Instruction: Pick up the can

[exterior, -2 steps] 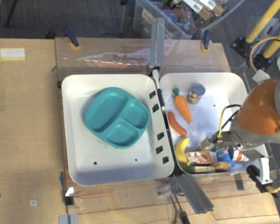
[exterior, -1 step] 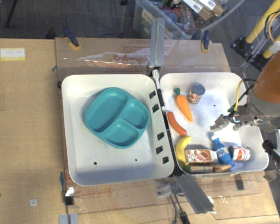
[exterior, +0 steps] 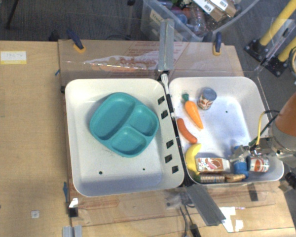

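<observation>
A small can (exterior: 206,98) with a bluish lid and a brown-and-white label stands upright near the back of the right bin (exterior: 237,90). A second can-like thing (exterior: 259,165), red and white, lies on its side in that bin's front right corner. My gripper (exterior: 242,153) is low in the same corner, just left of the lying can and above a blue item (exterior: 240,168). The grey arm with its orange band (exterior: 289,120) comes in from the right and hides part of the corner.
The right bin also holds a carrot (exterior: 193,113), a red-orange piece (exterior: 186,131), a banana (exterior: 192,157) and a flat carton (exterior: 210,164) along the front wall. A teal divided plate (exterior: 124,124) lies in the left bin (exterior: 79,172). A clear tub of clutter (exterior: 200,6) stands behind.
</observation>
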Tool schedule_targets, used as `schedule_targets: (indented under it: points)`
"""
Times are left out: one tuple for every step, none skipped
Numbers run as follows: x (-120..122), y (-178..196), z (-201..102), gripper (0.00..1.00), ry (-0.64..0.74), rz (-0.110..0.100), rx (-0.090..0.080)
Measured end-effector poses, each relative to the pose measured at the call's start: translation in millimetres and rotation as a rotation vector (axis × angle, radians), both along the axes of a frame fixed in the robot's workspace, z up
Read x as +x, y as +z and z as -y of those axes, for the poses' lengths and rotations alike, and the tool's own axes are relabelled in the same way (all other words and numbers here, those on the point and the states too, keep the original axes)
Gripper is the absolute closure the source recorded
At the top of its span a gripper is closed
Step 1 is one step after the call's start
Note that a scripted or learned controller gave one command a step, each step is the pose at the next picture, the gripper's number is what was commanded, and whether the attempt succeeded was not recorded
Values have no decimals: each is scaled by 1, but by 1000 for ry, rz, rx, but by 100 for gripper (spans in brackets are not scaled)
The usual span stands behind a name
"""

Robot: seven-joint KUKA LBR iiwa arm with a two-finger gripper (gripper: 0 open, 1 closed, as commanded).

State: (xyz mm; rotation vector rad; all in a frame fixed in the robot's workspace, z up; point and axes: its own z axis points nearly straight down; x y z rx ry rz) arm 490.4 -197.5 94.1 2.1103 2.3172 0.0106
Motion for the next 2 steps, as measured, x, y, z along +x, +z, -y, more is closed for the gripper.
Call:
schedule_targets:
  points:
    - [-1,10,4,100,-9,3,-4]
    - [-10,105,-79,100,-45,-10,0]
